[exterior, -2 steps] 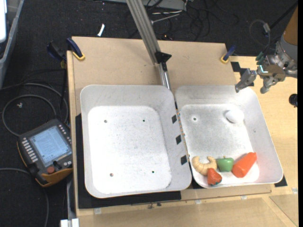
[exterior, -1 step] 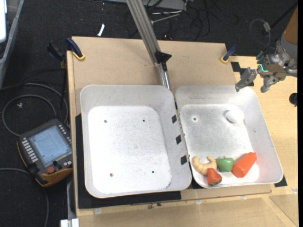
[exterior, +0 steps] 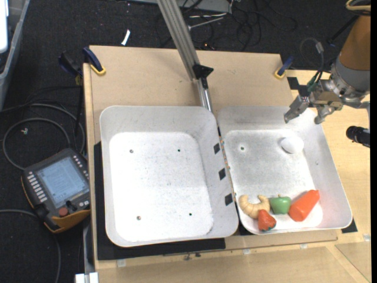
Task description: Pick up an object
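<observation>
The arm comes in from the right, its orange band cut off by the frame edge; the gripper (exterior: 306, 112) hangs above the far rim of the right bin (exterior: 330, 170), fingers (exterior: 293, 112) spread apart and grasping nothing. A small white object (exterior: 289, 145), hard to identify, lies just below it; at the near end sit a cream curved piece (exterior: 252, 204), green pepper (exterior: 281, 204), strawberry (exterior: 265, 219) and orange carrot (exterior: 304, 205); the left bin (exterior: 112, 158) sits alongside on the tabletop (exterior: 147, 75).
</observation>
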{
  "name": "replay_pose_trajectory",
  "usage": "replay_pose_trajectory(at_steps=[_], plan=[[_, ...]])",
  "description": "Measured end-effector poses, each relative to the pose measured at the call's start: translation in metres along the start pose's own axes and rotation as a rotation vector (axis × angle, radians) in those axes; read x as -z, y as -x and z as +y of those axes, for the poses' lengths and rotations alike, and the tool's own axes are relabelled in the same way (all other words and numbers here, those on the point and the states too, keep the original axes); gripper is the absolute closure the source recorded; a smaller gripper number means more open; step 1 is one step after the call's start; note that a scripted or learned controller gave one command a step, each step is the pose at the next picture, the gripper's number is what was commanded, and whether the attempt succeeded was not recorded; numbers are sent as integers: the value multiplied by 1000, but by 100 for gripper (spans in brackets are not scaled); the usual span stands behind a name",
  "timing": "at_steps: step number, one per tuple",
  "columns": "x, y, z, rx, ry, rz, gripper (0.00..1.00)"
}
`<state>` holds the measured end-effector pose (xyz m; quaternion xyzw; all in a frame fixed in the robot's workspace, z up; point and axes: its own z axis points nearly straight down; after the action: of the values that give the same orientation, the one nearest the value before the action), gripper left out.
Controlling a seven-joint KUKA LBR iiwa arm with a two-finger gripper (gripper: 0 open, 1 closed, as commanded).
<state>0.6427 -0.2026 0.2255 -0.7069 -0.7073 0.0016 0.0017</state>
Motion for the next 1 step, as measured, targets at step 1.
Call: replay_pose_trajectory(at_steps=[1], plan=[[-62,5,-5,-2,-2,1,0]])
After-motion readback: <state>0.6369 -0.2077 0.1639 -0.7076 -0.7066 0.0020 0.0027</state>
